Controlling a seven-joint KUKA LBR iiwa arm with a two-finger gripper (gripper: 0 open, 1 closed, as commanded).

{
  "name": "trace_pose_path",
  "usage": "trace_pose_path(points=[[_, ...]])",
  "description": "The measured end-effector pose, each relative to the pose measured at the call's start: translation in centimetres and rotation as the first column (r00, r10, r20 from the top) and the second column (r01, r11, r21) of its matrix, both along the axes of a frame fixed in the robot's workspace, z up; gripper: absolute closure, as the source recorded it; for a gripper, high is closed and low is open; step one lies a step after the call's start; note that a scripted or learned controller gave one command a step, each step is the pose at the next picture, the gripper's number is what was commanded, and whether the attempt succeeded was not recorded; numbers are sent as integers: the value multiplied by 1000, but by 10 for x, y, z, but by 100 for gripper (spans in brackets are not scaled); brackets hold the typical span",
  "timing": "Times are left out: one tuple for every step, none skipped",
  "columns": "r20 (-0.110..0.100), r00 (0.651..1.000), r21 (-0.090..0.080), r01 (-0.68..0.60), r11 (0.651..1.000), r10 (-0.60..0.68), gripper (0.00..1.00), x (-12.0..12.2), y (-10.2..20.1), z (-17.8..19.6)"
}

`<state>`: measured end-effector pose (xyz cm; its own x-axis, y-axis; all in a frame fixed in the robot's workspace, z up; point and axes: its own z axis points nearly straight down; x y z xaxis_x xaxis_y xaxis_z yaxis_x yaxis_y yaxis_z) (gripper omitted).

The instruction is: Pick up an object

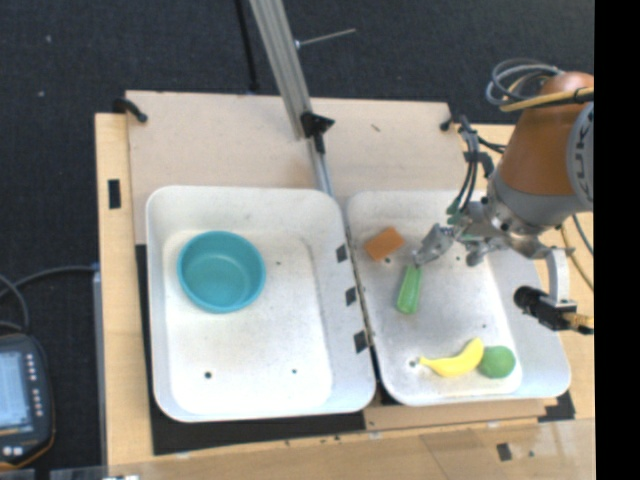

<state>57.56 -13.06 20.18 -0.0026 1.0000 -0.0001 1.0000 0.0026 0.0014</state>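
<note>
The camera view looks down on two white bins lying side by side on a bench. The left bin (300, 388) holds a teal bowl (222, 271) in its upper left part. The right bin (545, 363) holds four things: an orange block (383, 243) near its upper left corner, a green cylinder (409, 290) just below and right of the block, and, along the lower edge, a yellow banana (453, 360) touching or nearly touching a green ball (497, 361).

The arm enters from the right of the frame, its orange band in the upper right. The gripper (452, 245) hangs over the upper middle of the right bin, its fingers spread apart with nothing between them. One finger (432, 245) ends just above the top of the green cylinder; the other (473, 252) lies to its right, over bare bin floor.

The green cylinder looks to be the nearest candidate. To take it well, the gripper should probably shift toward the lower left so that the cylinder's middle sits between the fingers, with the jaws across its narrow width rather than along its length. A descent from the present spot risks pushing the cylinder's top end aside.
</note>
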Motion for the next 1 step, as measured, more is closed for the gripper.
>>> trace_pose_path(points=[[0,1000,0,1,1000,-1,0,0,0,0]])
